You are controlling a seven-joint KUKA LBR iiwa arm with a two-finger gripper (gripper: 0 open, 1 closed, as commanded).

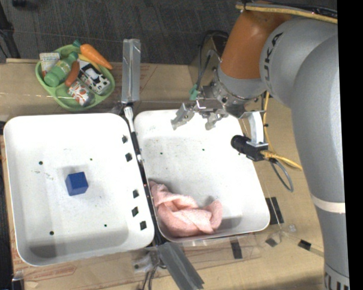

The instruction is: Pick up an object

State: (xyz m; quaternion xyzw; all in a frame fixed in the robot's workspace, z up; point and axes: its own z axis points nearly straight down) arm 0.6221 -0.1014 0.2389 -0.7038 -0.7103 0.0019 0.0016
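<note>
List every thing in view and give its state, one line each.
gripper: open, fingers spread, holding nothing, above the right bin's far edge
blue cube: resting flat in the left bin
pink cloth: crumpled, in the right bin's near left corner
green bowl: upright behind the left bin, full of toy food
left bin: level
right bin: level

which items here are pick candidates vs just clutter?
Job:
- blue cube, left bin
- pink cloth, right bin
- gripper, open, holding nothing, over the right bin's far edge

Lying about:
- green bowl of toy food, on the bench beyond the bins
</note>
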